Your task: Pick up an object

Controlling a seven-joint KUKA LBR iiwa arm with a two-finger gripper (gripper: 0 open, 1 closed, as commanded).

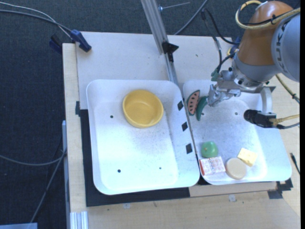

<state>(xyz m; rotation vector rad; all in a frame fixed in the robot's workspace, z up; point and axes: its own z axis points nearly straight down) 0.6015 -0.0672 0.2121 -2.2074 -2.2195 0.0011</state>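
Observation:
My gripper [213, 98] hangs over the far left part of the right bin [267, 175], under the grey and orange arm. Just left of it a watermelon slice [192, 102] leans at the bin's left wall, with a dark green elongated piece [200, 108] beside it, very close to the gripper's tip. Whether they touch I cannot tell. Near the front of the same bin lie a green ball [208, 149], a red and white packet [212, 166], a round beige disc [235, 168] and a yellow cheese wedge [247, 156].
A yellow bowl [142, 108] sits in the far part of the left bin [138, 175]. A metal pole [157, 23] slants down between the bins. Cables trail across the dark floor at the left, and a blue clamp [80, 39] grips the bench corner.

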